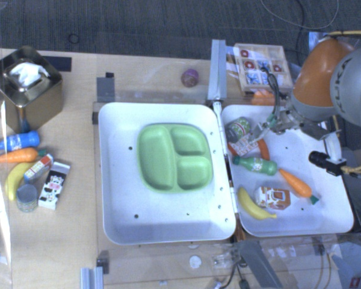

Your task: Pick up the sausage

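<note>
Camera view showed the claw (pixel 275 123) just above the sausage (pixel 263 149); its state I cannot tell. The sausage looked light, smooth and slippery, best pinched mid-length.

A small reddish-orange sausage (pixel 263 149) is lying in the right-hand white bin (pixel 343 218), in its upper left part. It is resting flat and slanting, its upper end tucking beside a crumpled packet (pixel 245 145) and its lower end touching the green bottle (pixel 256 165) lying just below it.
</note>
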You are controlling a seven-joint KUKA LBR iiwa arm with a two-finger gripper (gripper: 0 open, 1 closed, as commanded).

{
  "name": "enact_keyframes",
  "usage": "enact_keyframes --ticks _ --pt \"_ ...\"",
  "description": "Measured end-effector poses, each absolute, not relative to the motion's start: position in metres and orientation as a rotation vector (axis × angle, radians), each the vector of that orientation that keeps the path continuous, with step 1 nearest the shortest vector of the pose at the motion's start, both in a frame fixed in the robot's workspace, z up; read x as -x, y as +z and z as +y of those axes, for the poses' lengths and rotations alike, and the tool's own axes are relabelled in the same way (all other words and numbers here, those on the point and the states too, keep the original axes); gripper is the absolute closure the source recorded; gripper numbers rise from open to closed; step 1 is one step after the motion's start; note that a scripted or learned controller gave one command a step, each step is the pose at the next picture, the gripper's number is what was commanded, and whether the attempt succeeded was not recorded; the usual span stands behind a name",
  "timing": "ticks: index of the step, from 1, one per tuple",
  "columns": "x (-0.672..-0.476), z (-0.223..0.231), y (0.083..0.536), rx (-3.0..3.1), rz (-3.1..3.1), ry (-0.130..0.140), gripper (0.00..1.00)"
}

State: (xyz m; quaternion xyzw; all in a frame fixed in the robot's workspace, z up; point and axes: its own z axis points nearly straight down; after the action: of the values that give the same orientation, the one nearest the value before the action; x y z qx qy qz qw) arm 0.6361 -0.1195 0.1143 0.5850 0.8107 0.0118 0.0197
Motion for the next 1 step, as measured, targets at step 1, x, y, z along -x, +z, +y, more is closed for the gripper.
enact_keyframes --ticks 1 --pt "-0.6366 -0.1202 0.0993 -1.795 2.545 0.024 0.00"
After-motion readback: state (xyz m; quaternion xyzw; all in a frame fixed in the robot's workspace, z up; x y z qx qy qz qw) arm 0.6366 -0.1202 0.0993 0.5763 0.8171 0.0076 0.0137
